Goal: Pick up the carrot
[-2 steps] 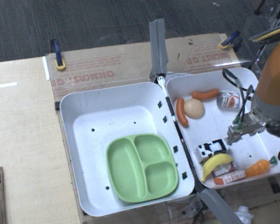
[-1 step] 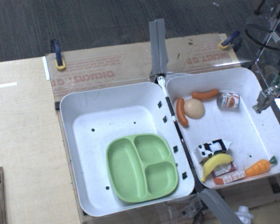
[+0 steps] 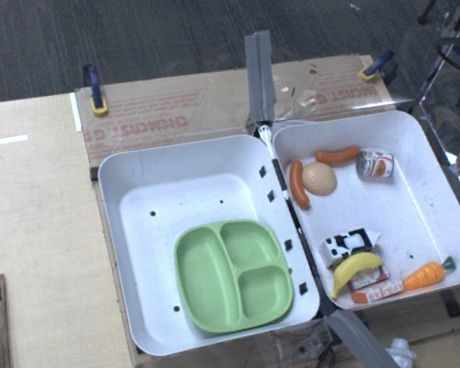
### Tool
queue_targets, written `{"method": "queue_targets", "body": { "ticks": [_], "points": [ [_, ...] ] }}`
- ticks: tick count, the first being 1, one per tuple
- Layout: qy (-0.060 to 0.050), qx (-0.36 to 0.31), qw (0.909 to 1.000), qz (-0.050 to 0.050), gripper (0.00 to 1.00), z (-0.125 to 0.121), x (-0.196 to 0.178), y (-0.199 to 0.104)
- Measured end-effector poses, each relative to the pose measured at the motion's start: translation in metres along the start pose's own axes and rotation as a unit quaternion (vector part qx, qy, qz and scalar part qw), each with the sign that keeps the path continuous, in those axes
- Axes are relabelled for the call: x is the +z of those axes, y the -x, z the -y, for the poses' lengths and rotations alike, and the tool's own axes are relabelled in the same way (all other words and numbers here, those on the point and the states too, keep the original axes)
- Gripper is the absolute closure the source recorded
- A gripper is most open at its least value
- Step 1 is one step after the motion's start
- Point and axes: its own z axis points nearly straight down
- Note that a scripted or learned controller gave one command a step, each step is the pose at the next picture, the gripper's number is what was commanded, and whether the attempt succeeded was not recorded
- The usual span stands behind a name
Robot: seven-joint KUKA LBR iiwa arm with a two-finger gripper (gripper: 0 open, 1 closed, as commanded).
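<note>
Red lettering runs mirrored and upside down along the cardboard sheet [image 3: 200, 105] behind the bins, too blurred to read with any certainty.

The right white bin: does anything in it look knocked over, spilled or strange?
Nothing is spilled. The small red-and-white can lies on its side near the far wall. The orange carrot rests in the near corner, touching the flat red-and-white packet under the yellow banana.

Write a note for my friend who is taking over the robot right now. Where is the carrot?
Carrot: lying in the right bin, front right corner, leaf end toward the wall, beside a red-and-white packet and a banana.
Left bin: holds a green divided plate.
Done: nothing yet; the carrot is untouched.
Left: reach in, grip the carrot, lift it.
</note>
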Motion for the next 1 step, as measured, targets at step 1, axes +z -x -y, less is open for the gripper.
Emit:
{"method": "queue_targets", "body": {
  "ticks": [1],
  "points": [
    [0.0, -0.098, 0.9952, 0.0, 1.0, -0.0439, -0.0059, 0.0521]
  ]
}}
